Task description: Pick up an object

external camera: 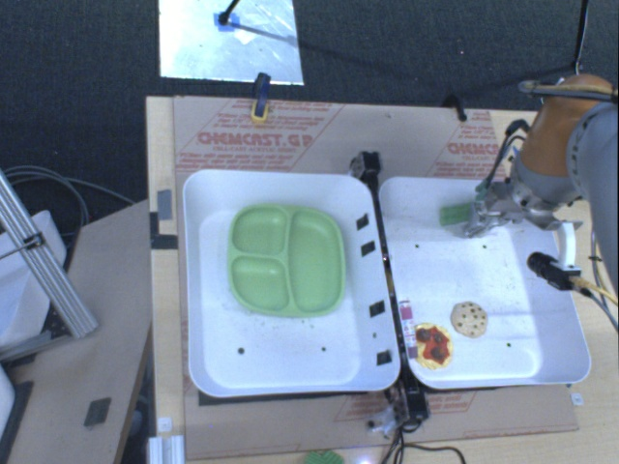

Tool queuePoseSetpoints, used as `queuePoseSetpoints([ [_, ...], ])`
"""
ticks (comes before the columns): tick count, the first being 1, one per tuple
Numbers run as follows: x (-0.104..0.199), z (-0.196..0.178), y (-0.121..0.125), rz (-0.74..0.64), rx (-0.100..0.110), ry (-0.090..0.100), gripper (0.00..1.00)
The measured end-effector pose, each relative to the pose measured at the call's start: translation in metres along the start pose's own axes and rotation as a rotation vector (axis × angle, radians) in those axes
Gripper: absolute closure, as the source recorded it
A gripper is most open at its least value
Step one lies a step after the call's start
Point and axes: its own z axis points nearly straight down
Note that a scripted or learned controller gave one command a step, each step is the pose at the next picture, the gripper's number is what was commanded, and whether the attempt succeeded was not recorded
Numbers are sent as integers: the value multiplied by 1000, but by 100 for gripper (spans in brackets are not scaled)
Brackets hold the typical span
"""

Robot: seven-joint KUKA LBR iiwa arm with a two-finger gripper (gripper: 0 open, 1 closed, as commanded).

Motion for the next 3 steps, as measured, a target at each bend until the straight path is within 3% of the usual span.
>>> queuePoseSetpoints([
  [1, 5, -2, 1, -5, -3, 3, 0],
  [2, 29, -2, 21, -8, -6, 4, 0],
  [3, 27, -14, 22, -9, -9, 1, 100],
])
